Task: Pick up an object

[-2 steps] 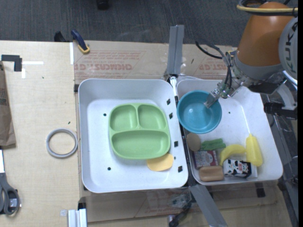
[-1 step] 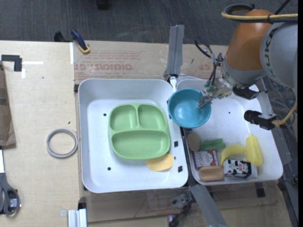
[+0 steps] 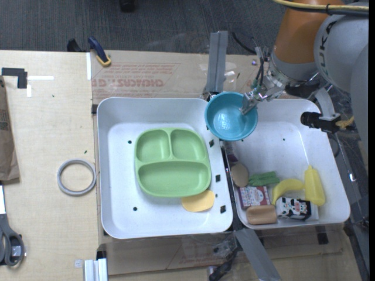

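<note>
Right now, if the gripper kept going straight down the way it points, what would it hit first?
Probably the blue bowl: the gripper sits at the bowl's right rim, fingers seemingly clamped on it. If the bowl is lifted, the right bin floor lies below; depth is unclear.

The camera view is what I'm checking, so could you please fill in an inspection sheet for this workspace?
Surface: two white bins, left bin and right bin, on a bench.
Job's things: blue bowl raised over the bins' divide; green divided plate in left bin.
Clutter: toy food heaped in right bin's near corner; tape ring on bench.
Grippers: pincer clamped on the bowl's rim.
Cables: yellow hose over the arm.
Surroundings: dark carpet.
</note>
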Controlling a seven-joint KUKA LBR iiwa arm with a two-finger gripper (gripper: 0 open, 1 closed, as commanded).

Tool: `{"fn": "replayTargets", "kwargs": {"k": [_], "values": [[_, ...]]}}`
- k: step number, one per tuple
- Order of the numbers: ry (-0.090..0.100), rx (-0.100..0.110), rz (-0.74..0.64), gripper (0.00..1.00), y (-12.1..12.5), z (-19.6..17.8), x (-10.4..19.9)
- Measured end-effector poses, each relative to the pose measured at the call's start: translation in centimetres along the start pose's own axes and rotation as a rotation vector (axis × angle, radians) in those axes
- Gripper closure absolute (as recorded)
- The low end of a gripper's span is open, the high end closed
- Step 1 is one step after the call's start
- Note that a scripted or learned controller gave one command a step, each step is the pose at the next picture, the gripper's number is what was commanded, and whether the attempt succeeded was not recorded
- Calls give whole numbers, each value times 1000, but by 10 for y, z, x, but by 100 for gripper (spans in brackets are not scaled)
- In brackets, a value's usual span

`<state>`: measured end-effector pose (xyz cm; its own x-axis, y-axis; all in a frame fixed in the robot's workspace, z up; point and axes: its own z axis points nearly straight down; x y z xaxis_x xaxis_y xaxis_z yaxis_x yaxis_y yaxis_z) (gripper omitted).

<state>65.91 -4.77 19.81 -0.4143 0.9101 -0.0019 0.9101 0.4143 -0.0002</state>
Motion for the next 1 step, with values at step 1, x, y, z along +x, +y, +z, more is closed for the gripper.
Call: {"fn": "replayTargets", "kwargs": {"k": [1], "values": [[2,3,23,100,-66,47,-57]]}}
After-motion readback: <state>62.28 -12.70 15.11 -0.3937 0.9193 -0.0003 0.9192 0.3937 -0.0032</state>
